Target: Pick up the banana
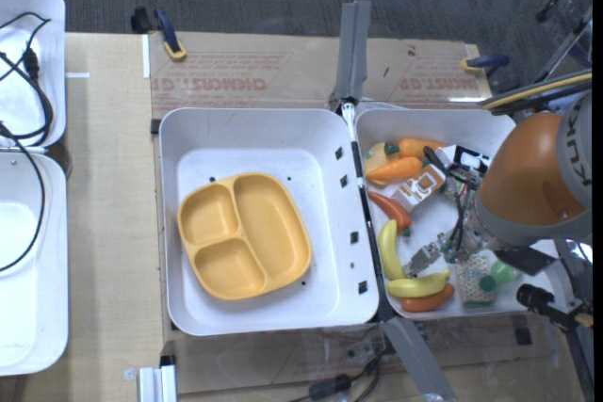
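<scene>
A yellow banana (387, 247) lies lengthwise against the left wall of the right bin (429, 115). A second yellow banana-like piece (420, 284) lies crosswise at the front of that bin, on top of a red sausage-shaped toy (429, 300). My gripper (431, 252) hangs low in the right bin, just right of the upright banana and just above the crosswise one. The arm's orange band (532, 172) covers the bin's right part. Nothing shows held in the gripper.
The right bin also holds two orange carrots (394, 169), a red chili (391, 208), a small white and orange box (420, 188), and a mesh bag with a green item (479, 282). A yellow divided plate (245, 235) sits in the left bin (171, 202).
</scene>
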You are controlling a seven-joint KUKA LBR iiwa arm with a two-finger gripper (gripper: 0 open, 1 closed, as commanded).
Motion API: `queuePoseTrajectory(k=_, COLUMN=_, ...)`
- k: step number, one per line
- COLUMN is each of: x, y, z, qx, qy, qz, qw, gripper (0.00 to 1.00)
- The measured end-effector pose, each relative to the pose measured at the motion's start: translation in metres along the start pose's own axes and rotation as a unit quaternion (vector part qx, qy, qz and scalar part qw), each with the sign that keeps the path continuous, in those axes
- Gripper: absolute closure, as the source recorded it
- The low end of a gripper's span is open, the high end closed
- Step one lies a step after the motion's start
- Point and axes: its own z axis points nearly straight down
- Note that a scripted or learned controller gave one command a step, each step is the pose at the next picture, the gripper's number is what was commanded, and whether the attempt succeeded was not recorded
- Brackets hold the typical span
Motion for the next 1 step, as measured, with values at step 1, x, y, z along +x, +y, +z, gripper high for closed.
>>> queuePoseTrajectory(k=1, x=0.0, y=0.0, z=0.0, qx=0.0, qy=0.0, qz=0.0, qw=1.0, gripper=0.0)
